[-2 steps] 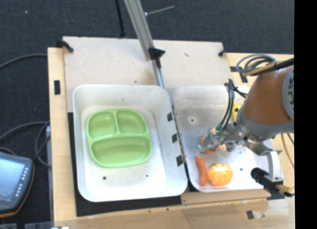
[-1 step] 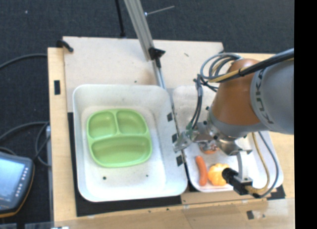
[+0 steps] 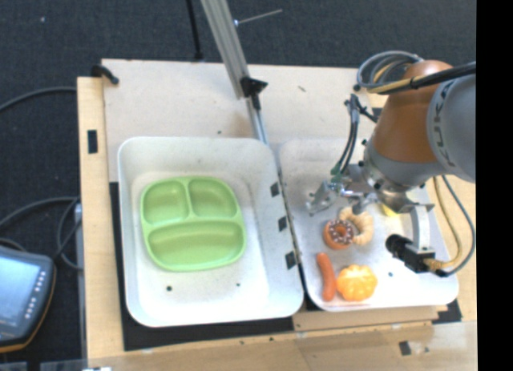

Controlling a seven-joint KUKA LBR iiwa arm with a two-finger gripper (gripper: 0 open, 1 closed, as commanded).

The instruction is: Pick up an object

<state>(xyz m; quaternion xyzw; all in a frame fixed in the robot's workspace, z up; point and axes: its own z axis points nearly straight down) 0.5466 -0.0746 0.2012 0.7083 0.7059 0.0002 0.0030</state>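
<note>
Donut [image 3: 347, 231], frosted dark red with a pale rim, looks like the likeliest pick: it lies in the right bin [image 3: 309, 161], just near of the gripper [image 3: 346, 191], which hangs low over the middle of that bin with its metal linkage reaching toward the left. Whether the fingers are spread or pressed together I cannot tell, since the wrist and its cables crowd them from this angle, and nothing shows between them. Nearer still sit an orange fruit [image 3: 356, 282] and, touching it on the left, a carrot [image 3: 326, 275]. The left bin [image 3: 132, 161] holds a green divided plate [image 3: 192, 222]. I judge the step to be the approach, with no grasp made yet. The next move calls for centring over the donut, descending and closing on its rim, clear of the carrot and fruit close by.
</note>
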